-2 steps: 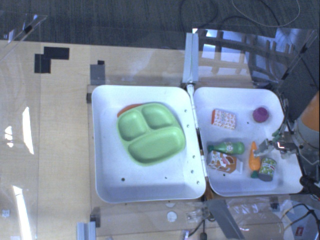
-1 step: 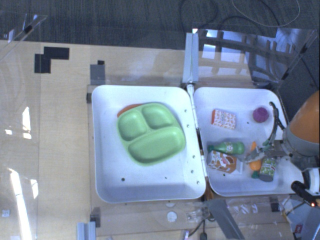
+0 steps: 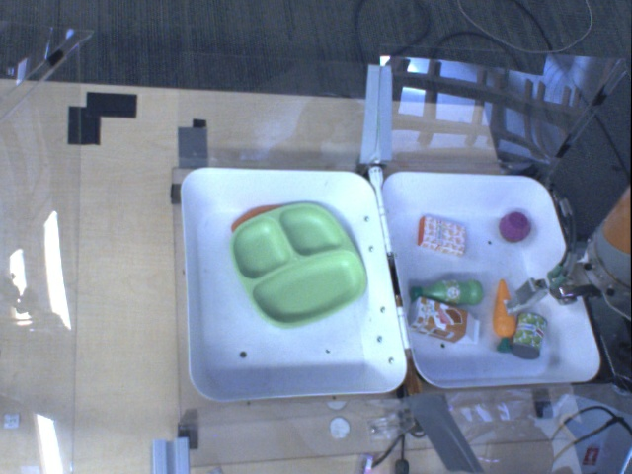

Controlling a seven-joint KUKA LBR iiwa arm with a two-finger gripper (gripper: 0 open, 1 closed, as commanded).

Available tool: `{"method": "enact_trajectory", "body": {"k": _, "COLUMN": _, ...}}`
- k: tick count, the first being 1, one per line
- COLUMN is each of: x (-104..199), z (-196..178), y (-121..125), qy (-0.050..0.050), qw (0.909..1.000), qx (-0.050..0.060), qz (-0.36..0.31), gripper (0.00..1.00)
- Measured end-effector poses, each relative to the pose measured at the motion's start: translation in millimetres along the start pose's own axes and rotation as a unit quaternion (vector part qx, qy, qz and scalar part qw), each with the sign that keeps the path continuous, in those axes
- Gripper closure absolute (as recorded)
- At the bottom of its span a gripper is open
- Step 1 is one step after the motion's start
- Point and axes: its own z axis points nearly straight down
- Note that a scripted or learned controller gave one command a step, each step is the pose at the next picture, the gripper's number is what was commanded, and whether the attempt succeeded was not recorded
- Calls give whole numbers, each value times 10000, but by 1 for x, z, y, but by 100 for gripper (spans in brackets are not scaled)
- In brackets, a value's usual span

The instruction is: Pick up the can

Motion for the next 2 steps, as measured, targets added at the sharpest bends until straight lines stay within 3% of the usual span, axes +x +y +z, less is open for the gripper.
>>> {"method": "enact_trajectory", "body": {"k": 1, "x": 1, "z": 62, "y": 2, "qy": 2, "qw": 10000, "qx": -24, "qz": -6, "gripper": 0}}
{"method": "enact_trajectory", "body": {"k": 2, "x": 0, "z": 15, "y": 0, "qy": -1, "qw": 9968, "qx": 0, "qz": -804, "gripper": 0}}
